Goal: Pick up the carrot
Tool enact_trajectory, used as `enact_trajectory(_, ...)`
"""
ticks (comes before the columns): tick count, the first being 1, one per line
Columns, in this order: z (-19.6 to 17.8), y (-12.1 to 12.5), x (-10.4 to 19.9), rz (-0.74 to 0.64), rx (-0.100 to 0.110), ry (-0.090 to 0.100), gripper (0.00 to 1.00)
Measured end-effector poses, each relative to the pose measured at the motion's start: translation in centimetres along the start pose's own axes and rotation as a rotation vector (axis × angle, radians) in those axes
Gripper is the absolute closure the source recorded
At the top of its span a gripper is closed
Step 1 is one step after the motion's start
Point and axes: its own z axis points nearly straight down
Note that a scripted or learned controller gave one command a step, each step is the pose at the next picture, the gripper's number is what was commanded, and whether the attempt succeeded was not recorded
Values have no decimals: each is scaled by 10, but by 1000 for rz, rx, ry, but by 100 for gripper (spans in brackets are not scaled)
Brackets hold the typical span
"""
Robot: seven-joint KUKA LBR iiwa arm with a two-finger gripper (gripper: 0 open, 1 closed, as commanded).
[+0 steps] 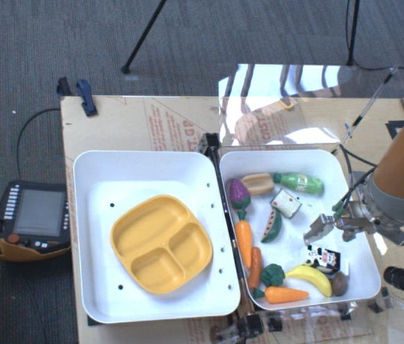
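Note:
One orange carrot with a green top lies along the left wall of the right bin. A second carrot lies at that bin's front edge, beside a broccoli. A darker orange-red piece sits between them. My gripper hovers over the right side of the same bin, well to the right of the first carrot and above a black-and-white carton. Its fingers stand apart, with nothing between them.
The right bin also holds a purple vegetable, a bun, a green bottle, a small white box, a green slice and a banana. A yellow divided plate lies in the left bin.

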Motion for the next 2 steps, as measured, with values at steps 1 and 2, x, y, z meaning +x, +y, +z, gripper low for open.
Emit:
enact_trajectory(1, 89, -2, 51, 18, -33, -13, 0)
enact_trajectory(2, 109, 18, 80, 186, -4, -1, 0)
